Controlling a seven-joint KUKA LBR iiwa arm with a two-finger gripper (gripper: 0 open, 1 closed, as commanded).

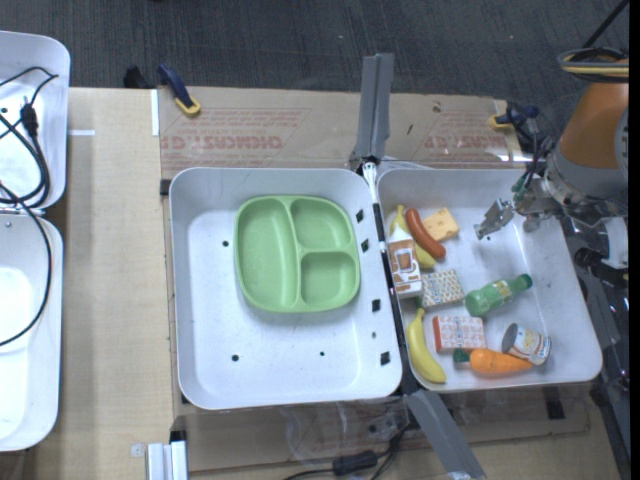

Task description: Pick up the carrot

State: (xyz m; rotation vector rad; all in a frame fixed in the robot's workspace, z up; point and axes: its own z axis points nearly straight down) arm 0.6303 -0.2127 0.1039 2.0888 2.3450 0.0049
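Bench: two shallow white bins [190,298].
Pincer [495,218]: spread, bare.
Risk: tapered orange carrot [497,363] touches small printed can [526,344]; fingers could snag it.

The arm [600,128] runs off the right edge, so only its orange band and wrist show. The gripper [495,218] is too small to tell how its fingers stand. Print on the small boxes [458,332] and the can [526,344] is unreadable. The upper banana [420,250] lies partly under the sausage [422,233].
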